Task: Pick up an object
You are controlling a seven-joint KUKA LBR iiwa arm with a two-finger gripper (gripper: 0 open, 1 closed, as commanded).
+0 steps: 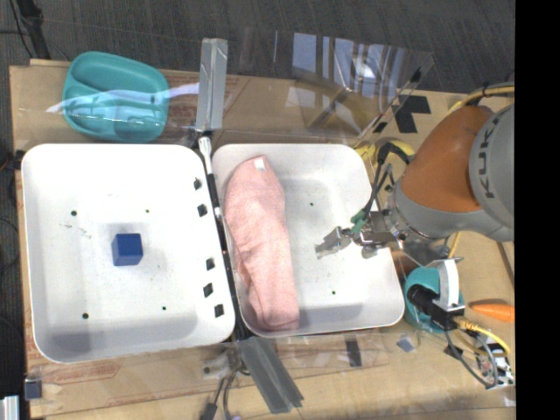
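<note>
A pink cloth [259, 245], soft and nubbly like terry, lies rolled into one long bundle along the 9 o'clock side of the right bin [372, 309], running from 12 toward 6 o'clock. Just to its 3 o'clock, apart from it, the gripper [331, 243] hangs over the bare white floor of that bin; its metal tip is too small and blurred to tell how the pincer stands, and nothing shows between its parts. The arm [455, 178] behind it swells into a smooth orange and grey shell at 3 o'clock. In the left bin [52, 322], toward 9 o'clock, sits one small blue cube [128, 248], hard-edged and matte. Two shallow white bins, glossy plastic with rounded corners, stand side by side. Beyond the left one, at 11 o'clock, rests one teal plastic scoop-shaped container [114, 94].
</note>
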